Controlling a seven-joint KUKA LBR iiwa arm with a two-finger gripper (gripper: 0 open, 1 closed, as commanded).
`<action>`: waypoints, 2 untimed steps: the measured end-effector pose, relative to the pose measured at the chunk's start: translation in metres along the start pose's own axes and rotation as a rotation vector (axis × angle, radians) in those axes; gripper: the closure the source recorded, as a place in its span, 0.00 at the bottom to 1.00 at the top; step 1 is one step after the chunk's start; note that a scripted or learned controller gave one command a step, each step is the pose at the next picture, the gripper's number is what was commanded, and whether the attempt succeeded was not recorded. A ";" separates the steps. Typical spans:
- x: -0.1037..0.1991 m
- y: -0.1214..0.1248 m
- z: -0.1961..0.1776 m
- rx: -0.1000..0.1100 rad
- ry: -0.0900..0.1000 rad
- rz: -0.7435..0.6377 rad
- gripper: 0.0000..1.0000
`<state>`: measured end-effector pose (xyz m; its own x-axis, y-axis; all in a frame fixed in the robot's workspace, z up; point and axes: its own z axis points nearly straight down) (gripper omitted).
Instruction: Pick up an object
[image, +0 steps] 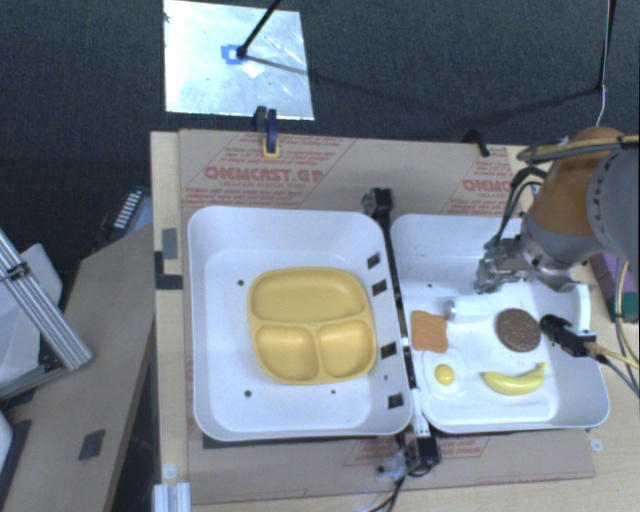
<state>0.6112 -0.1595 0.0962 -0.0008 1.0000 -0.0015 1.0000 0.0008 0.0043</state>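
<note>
Across the left bin (215, 300) sits the yellow divided tray (305, 325). At the right bin's (440, 235) far edge hovers the gripper (492, 275); whether it is spread, I cannot tell. Nearer the front edge lie a brown disc (518, 329), banana (514, 380), orange slice (430, 331) and egg (445, 376). Best to descend squarely over the well-separated disc.

Even overhead light, soft focus, glare on white bins (300, 225).

left bin (210, 330) — tray (306, 325) | right bin (590, 400) — banana (515, 380), patty (518, 329)
</note>
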 end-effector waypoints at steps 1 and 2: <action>0.001 -0.001 -0.064 -0.003 0.000 -0.003 1.00; 0.003 -0.007 -0.125 -0.004 -0.001 -0.004 1.00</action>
<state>0.6040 -0.1563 0.2215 -0.0043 1.0000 -0.0022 1.0000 0.0044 0.0082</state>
